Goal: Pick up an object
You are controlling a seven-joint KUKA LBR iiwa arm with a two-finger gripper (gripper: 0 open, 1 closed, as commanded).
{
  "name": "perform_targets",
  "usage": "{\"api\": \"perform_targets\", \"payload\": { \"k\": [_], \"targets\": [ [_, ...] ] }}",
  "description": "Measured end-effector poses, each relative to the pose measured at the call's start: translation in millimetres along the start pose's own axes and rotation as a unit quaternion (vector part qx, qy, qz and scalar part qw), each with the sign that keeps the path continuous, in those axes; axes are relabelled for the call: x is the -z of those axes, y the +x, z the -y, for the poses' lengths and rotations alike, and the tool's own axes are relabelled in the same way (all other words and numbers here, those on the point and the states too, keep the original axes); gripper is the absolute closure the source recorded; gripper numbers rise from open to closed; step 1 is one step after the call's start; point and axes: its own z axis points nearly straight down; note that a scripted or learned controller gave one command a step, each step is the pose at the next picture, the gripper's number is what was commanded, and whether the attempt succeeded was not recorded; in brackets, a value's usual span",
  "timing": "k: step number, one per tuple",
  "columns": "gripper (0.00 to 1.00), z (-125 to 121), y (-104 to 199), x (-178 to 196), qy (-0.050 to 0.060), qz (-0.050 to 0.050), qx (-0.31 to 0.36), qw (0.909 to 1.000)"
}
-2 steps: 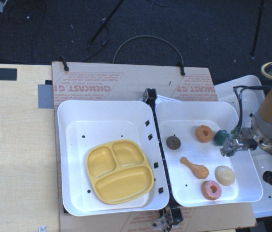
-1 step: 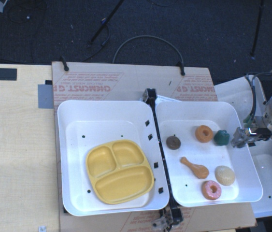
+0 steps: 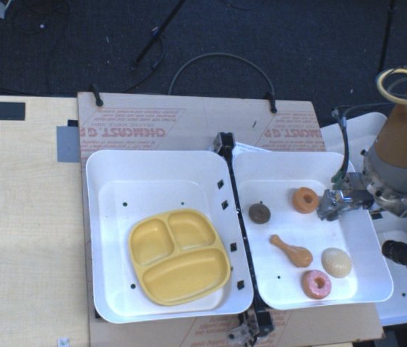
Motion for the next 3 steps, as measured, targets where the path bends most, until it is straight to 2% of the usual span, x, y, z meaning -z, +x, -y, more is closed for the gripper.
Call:
{"api": "perform_targets", "payload": {
  "k": [1,2,3],
  "targets": [
    [1.00,-18.8,44.4,-12.8,0.001,0.000,0.000,1.0000],
    [1.00,-37.3,93.3,-4.1,0.000,0.000,0.000,1.0000],
    [1.00,-59.0,151.6,-12.5,0.000,0.001,0.000,1.0000]
  ]
}}
